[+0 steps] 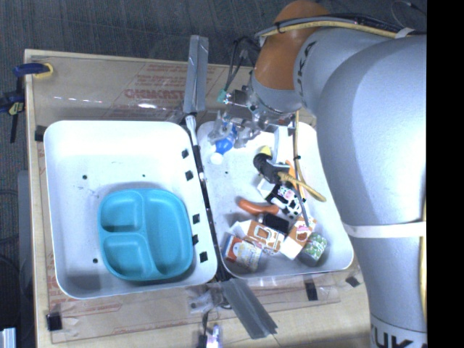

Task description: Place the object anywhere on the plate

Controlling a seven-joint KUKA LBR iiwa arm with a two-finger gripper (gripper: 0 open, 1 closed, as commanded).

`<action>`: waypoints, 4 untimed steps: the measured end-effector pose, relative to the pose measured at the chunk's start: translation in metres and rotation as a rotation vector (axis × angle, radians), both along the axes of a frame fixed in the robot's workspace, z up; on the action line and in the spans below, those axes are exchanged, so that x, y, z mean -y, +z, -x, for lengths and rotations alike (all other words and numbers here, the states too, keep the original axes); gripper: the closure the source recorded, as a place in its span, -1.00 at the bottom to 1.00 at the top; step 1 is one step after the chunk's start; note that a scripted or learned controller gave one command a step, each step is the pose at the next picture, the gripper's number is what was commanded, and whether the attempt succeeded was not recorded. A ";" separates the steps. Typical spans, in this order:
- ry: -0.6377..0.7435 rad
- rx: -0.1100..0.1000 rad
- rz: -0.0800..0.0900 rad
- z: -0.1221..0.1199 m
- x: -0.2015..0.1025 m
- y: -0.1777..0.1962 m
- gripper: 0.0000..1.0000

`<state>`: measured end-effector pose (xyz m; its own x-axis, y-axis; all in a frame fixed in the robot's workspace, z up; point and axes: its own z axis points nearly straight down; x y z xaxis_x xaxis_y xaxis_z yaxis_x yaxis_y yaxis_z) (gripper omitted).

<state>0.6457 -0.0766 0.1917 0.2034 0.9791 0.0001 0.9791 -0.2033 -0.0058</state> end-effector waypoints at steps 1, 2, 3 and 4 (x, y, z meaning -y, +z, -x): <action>0.114 0.001 0.000 0.055 -0.035 -0.001 1.00; 0.283 0.001 0.000 0.098 -0.097 -0.001 1.00; 0.465 0.001 0.000 0.170 -0.172 -0.001 1.00; 0.462 0.002 0.000 0.170 -0.170 -0.001 -1.00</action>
